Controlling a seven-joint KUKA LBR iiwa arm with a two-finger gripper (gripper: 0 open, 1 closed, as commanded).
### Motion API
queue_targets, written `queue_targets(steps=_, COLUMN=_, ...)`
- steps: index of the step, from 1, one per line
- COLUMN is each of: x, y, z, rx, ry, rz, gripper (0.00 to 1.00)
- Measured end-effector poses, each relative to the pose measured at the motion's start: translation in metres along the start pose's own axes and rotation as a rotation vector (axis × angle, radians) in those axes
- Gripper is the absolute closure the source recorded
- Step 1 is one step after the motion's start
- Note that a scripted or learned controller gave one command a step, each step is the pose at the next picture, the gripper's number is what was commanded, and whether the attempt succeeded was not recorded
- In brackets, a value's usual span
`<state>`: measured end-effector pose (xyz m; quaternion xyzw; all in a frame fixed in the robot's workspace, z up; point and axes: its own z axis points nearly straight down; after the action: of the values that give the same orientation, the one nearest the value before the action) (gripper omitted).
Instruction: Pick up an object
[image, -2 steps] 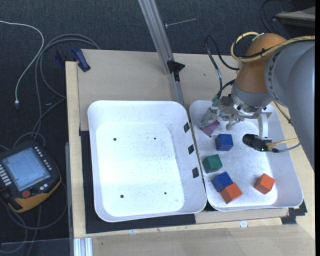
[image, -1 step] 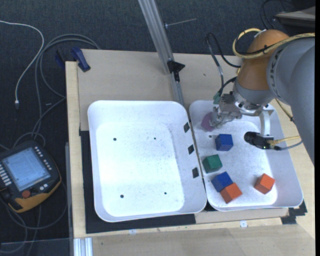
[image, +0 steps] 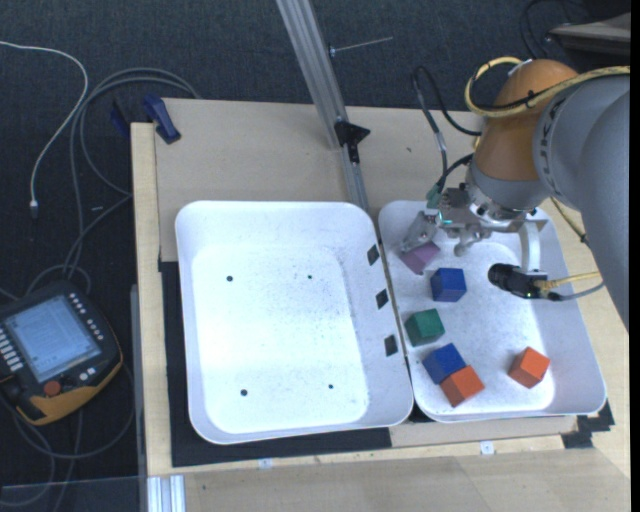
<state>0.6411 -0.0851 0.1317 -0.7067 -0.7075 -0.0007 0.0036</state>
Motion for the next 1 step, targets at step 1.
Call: queue_targets(steps=1, x=-0.0030, y=-0.0050, z=0.0317, rx=-0.002, ry=-0.005, rz=0.001, gripper=0.00)
